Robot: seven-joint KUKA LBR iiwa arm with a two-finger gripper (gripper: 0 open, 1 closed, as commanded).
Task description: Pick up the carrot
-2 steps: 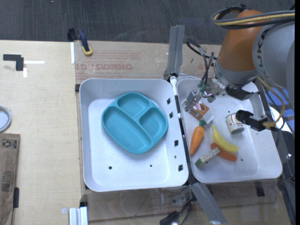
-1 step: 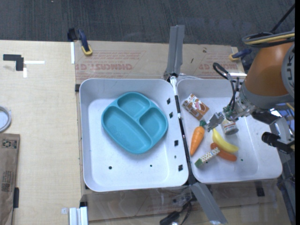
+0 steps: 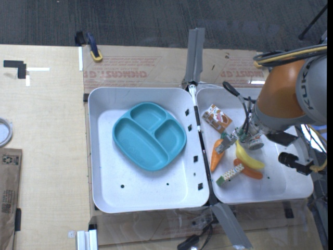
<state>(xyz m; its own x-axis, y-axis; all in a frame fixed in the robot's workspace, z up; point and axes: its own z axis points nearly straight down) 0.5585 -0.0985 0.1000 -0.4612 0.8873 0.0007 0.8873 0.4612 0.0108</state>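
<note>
The carrot (image 3: 215, 159) is lying in the right bin (image 3: 276, 191) near its left wall, just left of and slightly below the fingers (image 3: 244, 136), with its leafy end pointing toward them. The fingers are hanging over the bin's middle, and whether they are spread or pressed together cannot be told. A banana (image 3: 248, 158) is resting just below them, a snack packet (image 3: 216, 117) is lying up and to their left, and a teal divided plate (image 3: 149, 135) is sitting well to their left in the left bin (image 3: 104, 181).

Orange carrot (image 3: 216, 158), blue plate (image 3: 149, 136)
</note>
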